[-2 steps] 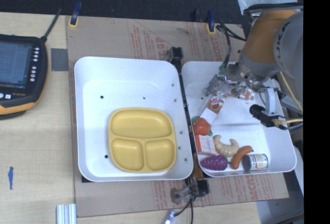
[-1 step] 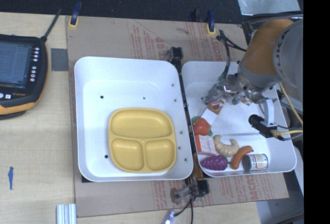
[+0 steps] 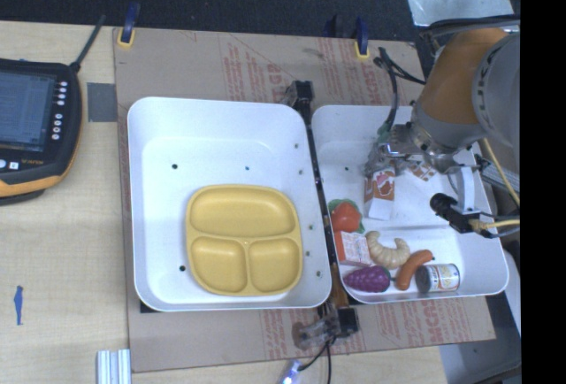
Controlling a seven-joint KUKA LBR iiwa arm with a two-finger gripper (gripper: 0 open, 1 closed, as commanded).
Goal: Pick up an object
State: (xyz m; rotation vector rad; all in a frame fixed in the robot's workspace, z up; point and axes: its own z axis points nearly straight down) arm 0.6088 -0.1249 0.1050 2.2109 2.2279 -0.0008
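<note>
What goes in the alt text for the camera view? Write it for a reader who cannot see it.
A grey and orange robot arm's gripper reaches down over a red and white packet in the right bin, near a tomato, sausage, can and other toy food. The left bin holds a yellow divided tray.

A divided tray (image 3: pixel 243 239) lies in the left bin (image 3: pixel 150 130); toy foods (image 3: pixel 389 254) fill the right bin (image 3: pixel 340 130).

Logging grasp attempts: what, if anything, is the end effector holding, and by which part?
Cannot be told: the end effector is right above a red-and-white packet, with no grip visible.
</note>
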